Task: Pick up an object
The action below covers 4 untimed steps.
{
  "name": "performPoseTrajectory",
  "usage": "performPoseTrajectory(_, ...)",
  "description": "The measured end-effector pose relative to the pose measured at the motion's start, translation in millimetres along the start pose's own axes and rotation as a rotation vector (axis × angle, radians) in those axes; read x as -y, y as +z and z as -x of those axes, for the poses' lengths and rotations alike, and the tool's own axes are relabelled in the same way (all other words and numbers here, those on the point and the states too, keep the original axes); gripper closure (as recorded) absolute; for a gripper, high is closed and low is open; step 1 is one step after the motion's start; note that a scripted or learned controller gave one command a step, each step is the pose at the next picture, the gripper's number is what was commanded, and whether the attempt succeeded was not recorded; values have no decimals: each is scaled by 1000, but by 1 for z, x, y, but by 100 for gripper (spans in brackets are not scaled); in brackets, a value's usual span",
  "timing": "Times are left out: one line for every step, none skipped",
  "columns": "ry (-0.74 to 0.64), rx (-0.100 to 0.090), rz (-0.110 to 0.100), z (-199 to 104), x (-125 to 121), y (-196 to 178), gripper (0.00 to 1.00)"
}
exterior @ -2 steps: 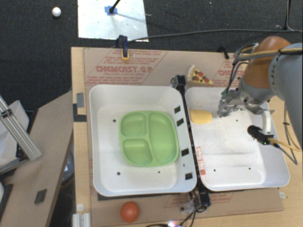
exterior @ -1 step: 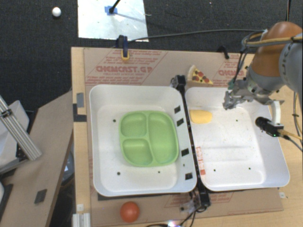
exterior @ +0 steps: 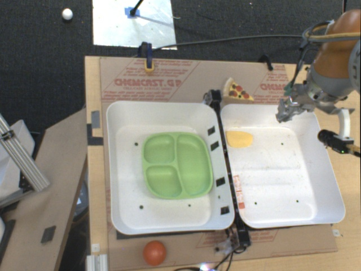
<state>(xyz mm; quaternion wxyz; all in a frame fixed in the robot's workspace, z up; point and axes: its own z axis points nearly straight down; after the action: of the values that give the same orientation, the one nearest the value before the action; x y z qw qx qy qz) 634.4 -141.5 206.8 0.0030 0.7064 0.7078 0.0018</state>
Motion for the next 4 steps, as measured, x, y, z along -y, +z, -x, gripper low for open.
performPoseTrajectory(-3,0,0,1,-5,-45,100)
performPoseTrajectory(-7,-3,-4,-46,3,-51,100)
performPoseTrajectory(-7,-3,-5,-101,12,-56,100)
performPoseTrajectory(-6,-3,-8,-144,28,-43,100)
